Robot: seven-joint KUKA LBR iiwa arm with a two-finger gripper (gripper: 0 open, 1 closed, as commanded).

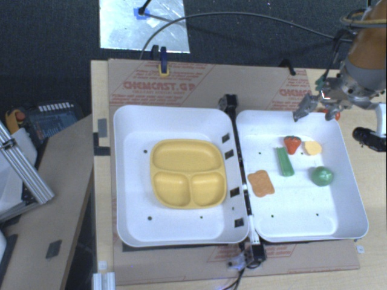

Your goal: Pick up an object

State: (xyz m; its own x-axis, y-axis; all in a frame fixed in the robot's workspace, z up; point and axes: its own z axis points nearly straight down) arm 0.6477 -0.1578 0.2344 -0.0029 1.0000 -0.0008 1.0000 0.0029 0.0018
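Camera view: two shallow white bins sit side by side on the counter (103, 162). Left bin (130, 222) contains a yellow divided plate (187, 173) with three compartments, lying flat near the bin's centre. Right bin (338, 222) contains five small objects, grouped in its upper half: a red strawberry-like piece (292, 144), a pale yellow round piece (312, 148) just beside it on the right, a green stick (285, 161) below the red piece, a green round piece (321, 176) nearer the right wall, and an orange flat piece (261, 183) near the left wall. Claw (317, 109) hangs above the far rim of the right bin, fingers spread and released, grasping nothing. All five objects rest on the bin floor, apart from the claw.
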